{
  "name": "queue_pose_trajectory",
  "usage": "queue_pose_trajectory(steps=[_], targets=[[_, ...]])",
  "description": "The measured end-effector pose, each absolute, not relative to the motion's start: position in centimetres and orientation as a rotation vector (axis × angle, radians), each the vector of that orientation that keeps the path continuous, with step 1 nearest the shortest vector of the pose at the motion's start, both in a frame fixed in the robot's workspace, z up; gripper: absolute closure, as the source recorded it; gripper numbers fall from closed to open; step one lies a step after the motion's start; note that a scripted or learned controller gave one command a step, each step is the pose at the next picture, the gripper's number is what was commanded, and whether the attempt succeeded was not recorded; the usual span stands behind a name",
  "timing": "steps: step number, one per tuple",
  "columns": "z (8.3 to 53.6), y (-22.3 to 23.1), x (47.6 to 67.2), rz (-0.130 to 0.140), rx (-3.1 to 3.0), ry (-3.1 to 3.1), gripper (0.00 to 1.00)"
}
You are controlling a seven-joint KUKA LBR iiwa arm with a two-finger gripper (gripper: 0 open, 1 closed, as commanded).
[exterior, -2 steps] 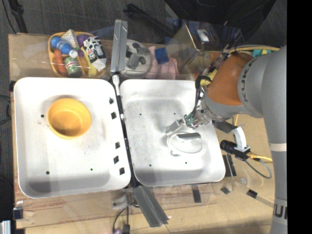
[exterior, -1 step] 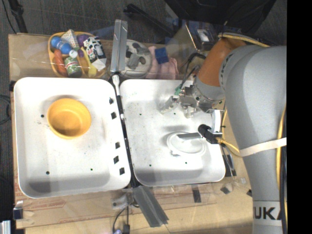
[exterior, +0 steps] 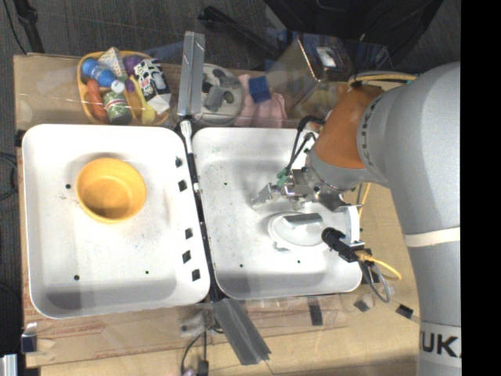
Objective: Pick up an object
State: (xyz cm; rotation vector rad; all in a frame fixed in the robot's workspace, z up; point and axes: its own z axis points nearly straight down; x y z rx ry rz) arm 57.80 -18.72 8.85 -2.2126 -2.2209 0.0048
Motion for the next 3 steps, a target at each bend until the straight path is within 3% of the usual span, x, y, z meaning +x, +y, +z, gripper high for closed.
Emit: queue_pose_trajectory(steps=[1,2,3], targets=[[8.9,-17.9,53.4,0.003,-2.066,-2.358,0.0],[11.7,-13.7,55.7,0.006,-2.066,-2.358,0.0],[12.6,-18.7,54.1,0.004,-1.968,-2.443,0.0]])
